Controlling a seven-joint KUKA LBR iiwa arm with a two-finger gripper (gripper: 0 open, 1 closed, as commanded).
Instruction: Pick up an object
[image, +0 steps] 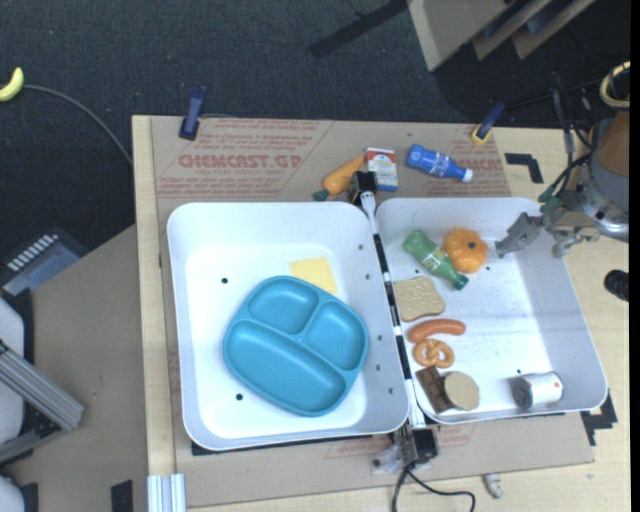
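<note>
Two shallow white plastic bins are seen from above on a cardboard-topped bench. The left bin (195, 300), in the centre-left of the frame, holds a large blue three-compartment plastic tray (295, 343), with a pale yellow cheese-like slice (315, 271) just above it. The right bin (560, 320) holds a scatter of toy foods in its left half: a green bottle (434, 259) touching an orange pumpkin-shaped piece (465, 249) near the top, a tan bread slice (417, 297) below them, then an orange sausage (438, 329), a small pretzel (433, 352) and a brown-and-tan round piece (451, 391). A small white cylinder (539, 389) lies apart at lower right. The two-finger gripper (528, 235) is seen at the bin's upper right edge, with nothing visibly between its fingers; how far they are parted cannot be told. The items are judged light, stiff plastic, likely slippery. The pumpkin piece looks nearest and would probably be best grasped across its rounded sides; the white cylinder stands clear of neighbours and could be taken across its width.
</note>
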